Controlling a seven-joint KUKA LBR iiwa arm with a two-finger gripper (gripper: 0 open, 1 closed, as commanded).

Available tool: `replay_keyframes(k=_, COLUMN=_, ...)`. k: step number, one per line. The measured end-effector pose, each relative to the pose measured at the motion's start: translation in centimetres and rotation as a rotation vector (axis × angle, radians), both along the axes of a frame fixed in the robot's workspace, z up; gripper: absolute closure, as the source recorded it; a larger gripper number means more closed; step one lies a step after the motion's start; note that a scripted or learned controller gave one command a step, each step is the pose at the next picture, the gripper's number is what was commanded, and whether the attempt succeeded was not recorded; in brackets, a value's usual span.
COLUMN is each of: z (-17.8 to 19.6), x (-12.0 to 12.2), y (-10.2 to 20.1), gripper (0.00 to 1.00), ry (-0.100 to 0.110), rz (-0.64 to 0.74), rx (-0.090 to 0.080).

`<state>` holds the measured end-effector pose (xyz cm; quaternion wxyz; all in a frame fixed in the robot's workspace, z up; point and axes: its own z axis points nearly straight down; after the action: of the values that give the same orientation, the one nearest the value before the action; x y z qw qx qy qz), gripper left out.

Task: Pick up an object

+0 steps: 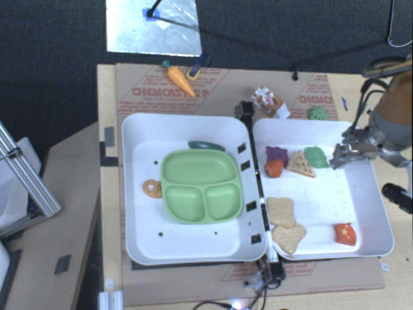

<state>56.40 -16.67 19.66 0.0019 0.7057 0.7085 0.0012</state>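
Note:
My gripper (340, 158) hangs over the right bin (368, 192), near its far right side, just right of a green leafy piece (316, 156). Nothing shows between its fingers. To the left of the leafy piece lie a yellow wedge with dots (301, 165), a purple piece (277, 154) and a small red piece (274, 168). Two tan bread-like slices (282, 212) (288, 237) rest at the bin's near left. A red-orange piece (345, 234) sits at the near right.
The left bin (139, 186) holds a green divided plate (201, 186), an orange ring (153, 189) and a dark green piece (206, 146). Behind the bins lie a toy carrot (181, 81), a small patterned box (266, 100) and a green lump (318, 113).

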Motion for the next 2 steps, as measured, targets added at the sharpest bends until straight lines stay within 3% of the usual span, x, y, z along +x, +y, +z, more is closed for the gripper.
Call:
replay_keyframes(k=1, z=2.9, x=0.1, y=0.0, gripper=1.00, ry=0.001, rz=0.000, rx=0.000)
replay_keyframes(k=2, z=3.9, x=-0.9, y=5.0, gripper=1.00, ry=0.003, rz=0.005, rx=0.003)
